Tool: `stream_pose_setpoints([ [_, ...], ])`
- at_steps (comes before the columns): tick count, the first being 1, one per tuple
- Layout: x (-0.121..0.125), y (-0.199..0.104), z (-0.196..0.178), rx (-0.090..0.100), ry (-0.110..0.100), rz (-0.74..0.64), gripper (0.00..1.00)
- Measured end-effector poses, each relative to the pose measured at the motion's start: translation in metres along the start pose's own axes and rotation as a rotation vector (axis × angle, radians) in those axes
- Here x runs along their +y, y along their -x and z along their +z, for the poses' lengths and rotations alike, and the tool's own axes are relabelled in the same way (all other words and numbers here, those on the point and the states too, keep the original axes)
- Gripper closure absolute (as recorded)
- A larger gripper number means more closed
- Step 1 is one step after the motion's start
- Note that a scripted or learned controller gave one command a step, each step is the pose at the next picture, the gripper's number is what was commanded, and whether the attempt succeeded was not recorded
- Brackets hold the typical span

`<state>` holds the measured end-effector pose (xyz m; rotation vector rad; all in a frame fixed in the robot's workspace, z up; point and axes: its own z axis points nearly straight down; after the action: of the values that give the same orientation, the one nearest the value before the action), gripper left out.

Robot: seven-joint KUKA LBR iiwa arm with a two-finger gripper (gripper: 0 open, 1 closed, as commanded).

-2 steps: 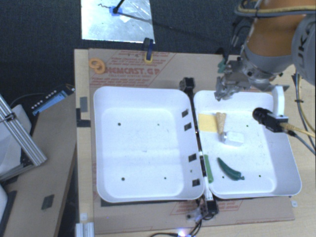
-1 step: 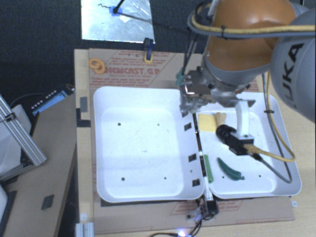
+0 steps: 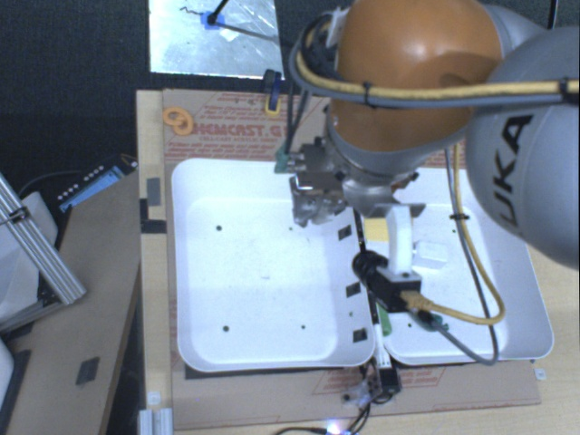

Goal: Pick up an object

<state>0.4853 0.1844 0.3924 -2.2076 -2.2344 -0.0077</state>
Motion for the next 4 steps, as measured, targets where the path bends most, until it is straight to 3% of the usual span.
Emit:
stream_pose_setpoints([
  [1, 0.002, 0.004, -0.010, -0.001, 0.001, 0.003, 1.00],
  [2, 0.002, -0.042, -0.052, 0.000, 0.002, 0.004, 1.00],
  [3, 0.002, -0.036, -0.148, 0.002, 0.008, 0.007, 1.00],
  [4, 0.002, -0.036, -0.142, -0.003, -0.002, 0.006, 0.00],
])
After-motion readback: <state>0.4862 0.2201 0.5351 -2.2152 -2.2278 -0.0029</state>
